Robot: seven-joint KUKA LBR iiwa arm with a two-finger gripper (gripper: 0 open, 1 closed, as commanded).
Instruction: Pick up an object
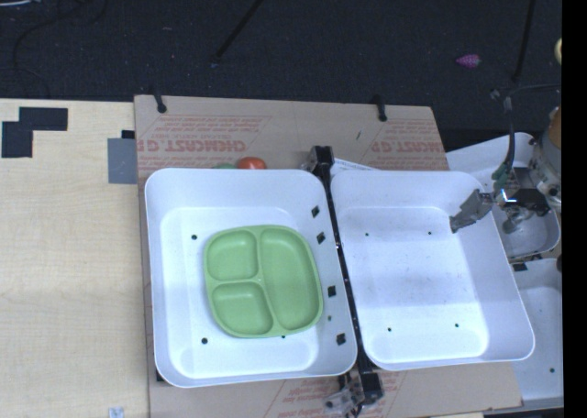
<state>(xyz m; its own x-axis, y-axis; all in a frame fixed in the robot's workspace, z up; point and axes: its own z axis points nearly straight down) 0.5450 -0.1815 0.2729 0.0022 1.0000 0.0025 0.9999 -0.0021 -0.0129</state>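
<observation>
Nearest the camera, a black clamp sits at the front end of the seam between the two bins, over the edge of a cardboard sheet that lies under both. The sheet rests on a pale wood bench.

Just behind, the left bin and the right bin stand side by side, with their inner rims touching along a black strip. A green plate with three compartments lies flat on the floor of the left bin, roughly in the middle and turned slightly askew. It is the one loose thing in the bins, and nothing is touching it.

Farther back, the gripper hangs over the right-hand rim of the right bin, near its far corner. It is well away from the plate, with the seam between them. It shows as a grey tip pointing left and down. Whether it is set wide or narrow cannot be told at this slant, and nothing can be seen held in it. The arm behind it enters from the right edge.

Beyond the left bin, a small red-orange thing sits on the cardboard just outside the far rim. It is partly hidden by that rim, and what it is cannot be told. A second clamp marks the far end of the seam. A grey square and black shapes mark the bench at the left.

Farthest off lies a dark floor with cables and a small purple thing.
</observation>
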